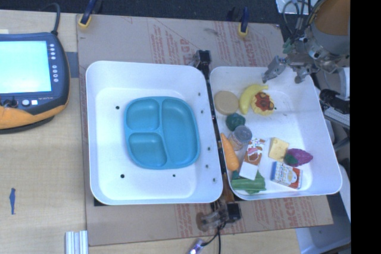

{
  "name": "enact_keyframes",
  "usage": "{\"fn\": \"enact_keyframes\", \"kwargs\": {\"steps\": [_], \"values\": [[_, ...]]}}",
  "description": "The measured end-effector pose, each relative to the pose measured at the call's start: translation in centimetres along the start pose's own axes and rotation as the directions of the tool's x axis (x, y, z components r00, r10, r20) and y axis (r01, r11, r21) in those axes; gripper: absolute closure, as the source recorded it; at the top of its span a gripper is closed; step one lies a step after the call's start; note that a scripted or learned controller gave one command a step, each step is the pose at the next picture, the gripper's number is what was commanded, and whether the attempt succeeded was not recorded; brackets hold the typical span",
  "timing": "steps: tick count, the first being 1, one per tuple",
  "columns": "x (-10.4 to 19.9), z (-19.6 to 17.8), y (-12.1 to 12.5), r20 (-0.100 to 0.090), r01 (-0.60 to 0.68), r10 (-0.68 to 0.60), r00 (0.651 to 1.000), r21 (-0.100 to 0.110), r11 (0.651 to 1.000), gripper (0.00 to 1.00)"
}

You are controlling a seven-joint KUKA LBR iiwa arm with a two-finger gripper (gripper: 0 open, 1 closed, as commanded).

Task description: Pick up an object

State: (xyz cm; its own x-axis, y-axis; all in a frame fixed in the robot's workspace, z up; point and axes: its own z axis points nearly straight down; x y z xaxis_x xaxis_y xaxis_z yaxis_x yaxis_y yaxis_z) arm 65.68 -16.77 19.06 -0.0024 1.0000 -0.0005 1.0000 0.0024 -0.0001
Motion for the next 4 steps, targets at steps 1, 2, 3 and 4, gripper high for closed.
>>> {"fn": "enact_keyframes", "kwargs": {"steps": [1, 2, 3, 4], "values": [[0.9, 5.3, -0.1, -0.001, 0.003, -0.003, 1.000, 0.004, 1.000, 0.00], [4.2, 8.7, -0.1, 0.000, 0.004, -0.004, 1.000, 0.004, 1.000, 0.00], [7.4, 7.2, -7.1, 0.000, 0.002, -0.002, 1.000, 0.004, 1.000, 0.00], [4.8, 9.6, -1.9, -0.009, -0.003, 0.003, 1.000, 0.025, 1.000, 0.00]]}}
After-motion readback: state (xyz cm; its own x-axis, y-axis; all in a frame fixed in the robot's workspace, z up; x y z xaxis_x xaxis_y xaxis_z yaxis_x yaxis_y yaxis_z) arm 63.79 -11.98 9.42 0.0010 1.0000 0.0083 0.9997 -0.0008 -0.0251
